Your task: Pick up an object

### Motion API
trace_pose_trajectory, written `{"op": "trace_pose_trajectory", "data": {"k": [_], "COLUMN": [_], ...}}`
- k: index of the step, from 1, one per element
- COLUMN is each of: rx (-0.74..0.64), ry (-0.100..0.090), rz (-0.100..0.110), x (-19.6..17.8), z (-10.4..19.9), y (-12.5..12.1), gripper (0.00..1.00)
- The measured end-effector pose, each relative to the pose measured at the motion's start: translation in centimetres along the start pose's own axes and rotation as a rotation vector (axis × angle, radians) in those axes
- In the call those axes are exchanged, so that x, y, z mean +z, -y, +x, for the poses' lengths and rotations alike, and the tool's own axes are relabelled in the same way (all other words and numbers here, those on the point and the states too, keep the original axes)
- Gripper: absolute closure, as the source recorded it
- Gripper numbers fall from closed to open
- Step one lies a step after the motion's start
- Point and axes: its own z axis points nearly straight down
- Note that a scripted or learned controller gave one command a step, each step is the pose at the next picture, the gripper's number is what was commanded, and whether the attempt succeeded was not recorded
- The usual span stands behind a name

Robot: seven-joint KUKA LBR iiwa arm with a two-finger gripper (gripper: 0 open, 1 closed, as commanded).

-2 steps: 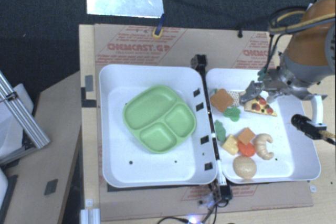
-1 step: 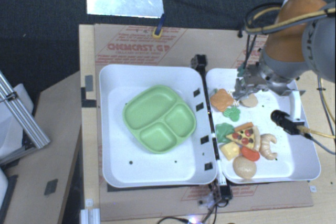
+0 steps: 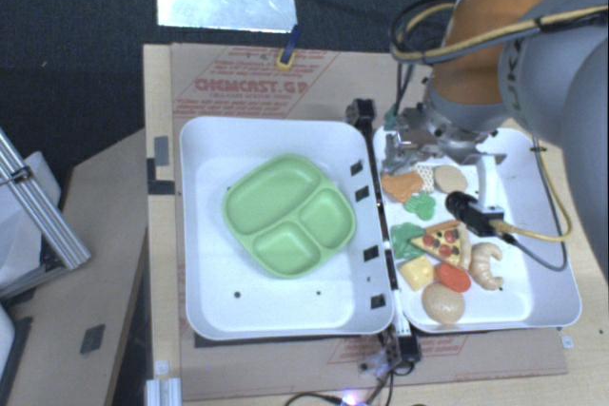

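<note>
The gripper (image 3: 411,147) hangs low over the right bin's (image 3: 542,299) far left corner; its opening cannot be told. Just beneath it lies an orange toy food piece (image 3: 402,184), flat and wedge-like, a pizza slice (image 3: 442,241) further toward the camera. A green 3-compartment plate (image 3: 288,215) fills the left bin (image 3: 205,280).

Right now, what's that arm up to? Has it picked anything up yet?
Gripper low over right bin's far end, grip unclear. Nothing seen held. Toy food heaped close beneath: pizza slice, croissant, egg. Green tray alone in left bin.
</note>
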Motion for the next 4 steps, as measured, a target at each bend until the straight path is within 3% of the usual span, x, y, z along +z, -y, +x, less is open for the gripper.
{"op": "trace_pose_trajectory", "data": {"k": [1,3,4], "rx": [0.001,0.01,0.007], "ry": [-0.001,0.003,0.003], "rz": [-0.001,0.002,0.0], "x": [-1.3,0.1,0.6], "z": [5.4,5.7,6.3], "y": [-1.4,-0.6,-1.7], "gripper": [1.0,1.0,1.0]}}
